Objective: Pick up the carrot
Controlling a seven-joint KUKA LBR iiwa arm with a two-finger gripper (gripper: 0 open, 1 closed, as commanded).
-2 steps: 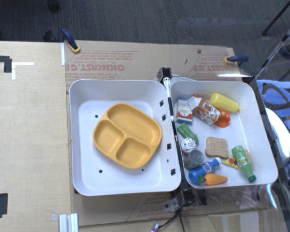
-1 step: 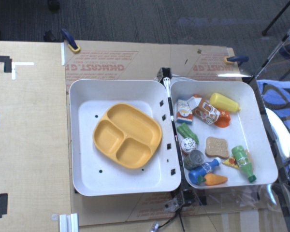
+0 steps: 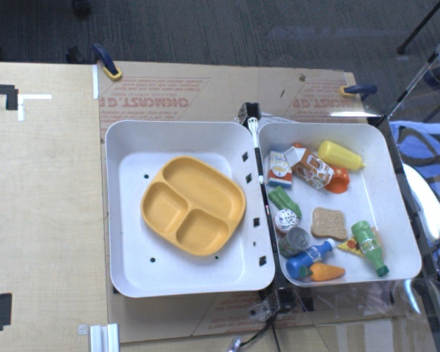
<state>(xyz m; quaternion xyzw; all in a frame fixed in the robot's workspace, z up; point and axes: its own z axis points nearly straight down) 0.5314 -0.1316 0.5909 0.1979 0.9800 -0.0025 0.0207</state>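
**A:** Eyes on the small orange plastic toy carrot [image 3: 327, 272], lying flat at the near edge of the right-hand shallow white bin [image 3: 393, 169], tip pointing right.

**B:** Crowded spot! The blue toy bottle [image 3: 308, 259] is touching it on the left, and the bin wall sits just beside it.

**A:** And the claw? I can't tell whether it's apart or together.

**B:** Handling-wise, I'd judge it light, rigid and smooth, so likely slippery. That taper won't help.

**A:** Best hold, then?

**B:** Across the thicker middle, squeezing the long sides. The yellow three-compartment plastic plate [image 3: 193, 205] in the left bin is well apart.
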